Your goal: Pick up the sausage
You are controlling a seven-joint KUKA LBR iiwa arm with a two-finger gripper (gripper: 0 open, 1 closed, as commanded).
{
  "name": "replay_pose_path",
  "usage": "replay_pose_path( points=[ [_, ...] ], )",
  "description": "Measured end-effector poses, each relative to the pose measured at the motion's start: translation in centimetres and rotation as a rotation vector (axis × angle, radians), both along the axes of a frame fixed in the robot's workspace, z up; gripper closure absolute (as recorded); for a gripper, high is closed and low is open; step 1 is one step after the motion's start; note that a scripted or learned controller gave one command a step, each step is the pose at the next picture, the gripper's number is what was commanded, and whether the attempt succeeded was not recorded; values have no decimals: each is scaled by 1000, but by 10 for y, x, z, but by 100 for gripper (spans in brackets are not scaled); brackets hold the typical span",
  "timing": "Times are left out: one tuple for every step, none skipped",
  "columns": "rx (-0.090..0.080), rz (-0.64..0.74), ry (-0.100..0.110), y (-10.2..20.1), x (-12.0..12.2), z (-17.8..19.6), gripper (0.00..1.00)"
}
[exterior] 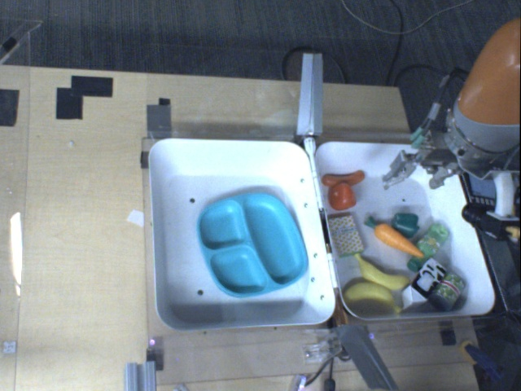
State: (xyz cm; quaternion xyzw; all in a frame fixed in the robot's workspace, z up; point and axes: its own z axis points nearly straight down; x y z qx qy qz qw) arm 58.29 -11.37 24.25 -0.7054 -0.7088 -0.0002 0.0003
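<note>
The sausage (343,177) is a short reddish-orange piece lying in the right bin (482,300) near its far left corner, touching a red round toy (343,195) just in front of it. My gripper (418,173) hangs over the far part of the same bin, to the right of the sausage and apart from it. Its two metal fingers (397,170) are spread open with nothing between them.
The right bin also holds a patterned square (345,235), a carrot (396,239), a dark green block (404,221), a light green item (432,239), a banana (383,277), a yellow-green fruit (370,296) and a black-and-white can (439,284). A blue divided plate (253,243) lies in the left bin (175,218).
</note>
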Motion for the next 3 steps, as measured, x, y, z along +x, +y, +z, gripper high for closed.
replay_pose_path(
  points=[
    [0,216,0,-25,45,-142,0],
    [-2,313,-9,-7,83,-156,0],
    [-4,215,-7,23,88,-156,0]
  ],
)
